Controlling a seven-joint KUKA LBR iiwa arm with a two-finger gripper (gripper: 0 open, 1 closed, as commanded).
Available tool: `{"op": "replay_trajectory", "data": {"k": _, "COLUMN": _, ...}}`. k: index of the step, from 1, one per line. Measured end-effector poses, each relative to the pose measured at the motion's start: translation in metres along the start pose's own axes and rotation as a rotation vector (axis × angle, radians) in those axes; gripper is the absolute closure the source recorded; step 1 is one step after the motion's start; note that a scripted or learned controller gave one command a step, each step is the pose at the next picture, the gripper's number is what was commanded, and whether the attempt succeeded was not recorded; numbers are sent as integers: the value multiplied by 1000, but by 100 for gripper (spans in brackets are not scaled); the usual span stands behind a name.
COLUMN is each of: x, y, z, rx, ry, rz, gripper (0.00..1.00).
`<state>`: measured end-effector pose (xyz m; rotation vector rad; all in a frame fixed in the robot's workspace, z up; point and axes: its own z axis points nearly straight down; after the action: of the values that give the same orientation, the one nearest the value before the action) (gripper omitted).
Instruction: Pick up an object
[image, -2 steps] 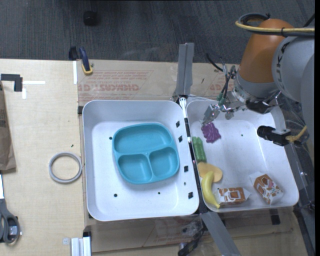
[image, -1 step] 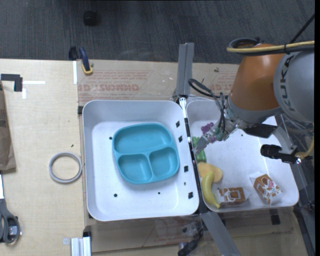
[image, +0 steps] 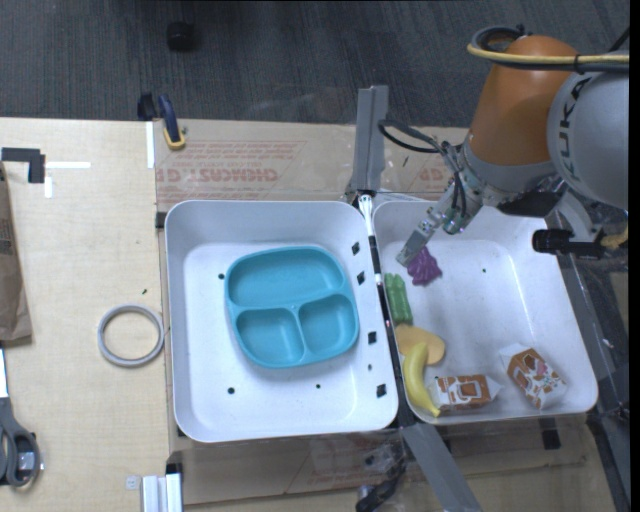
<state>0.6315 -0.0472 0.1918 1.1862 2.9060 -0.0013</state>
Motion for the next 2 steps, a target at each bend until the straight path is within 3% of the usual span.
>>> {"op": "replay_trajectory", "data": {"k": 1, "x": -18, "y": 2, "z": 0, "rx": 1, "ry": 0, "rz": 256, "gripper": 0}}
{"op": "replay_trajectory", "data": {"k": 2, "x": 24, "y": -20, "z": 0, "rx": 2, "ry": 3, "rz": 175, "gripper": 0}}
